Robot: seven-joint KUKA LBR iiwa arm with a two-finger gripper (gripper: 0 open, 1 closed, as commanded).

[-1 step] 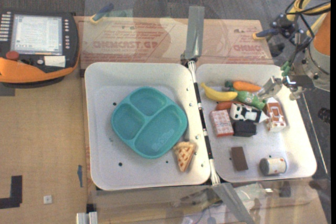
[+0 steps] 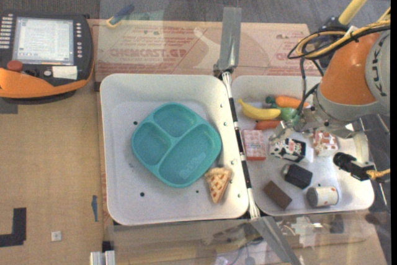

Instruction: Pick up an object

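The gripper (image 2: 296, 127), grip unclear, hung among crowded toys: banana (image 2: 259, 112) at ten o'clock, black-and-white carton (image 2: 289, 149) at six.

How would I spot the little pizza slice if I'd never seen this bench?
Find the left white bin, which holds a teal divided plate. Just off the plate's lower right edge lies the pizza slice, a small orange-brown wedge; the other small things lie in the right bin.

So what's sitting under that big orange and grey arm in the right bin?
Beneath the arm lie a banana, a carrot, a black-and-white carton and a small red-and-white pack. The arm's bulk covers that bin's upper right part, so anything there is hidden.
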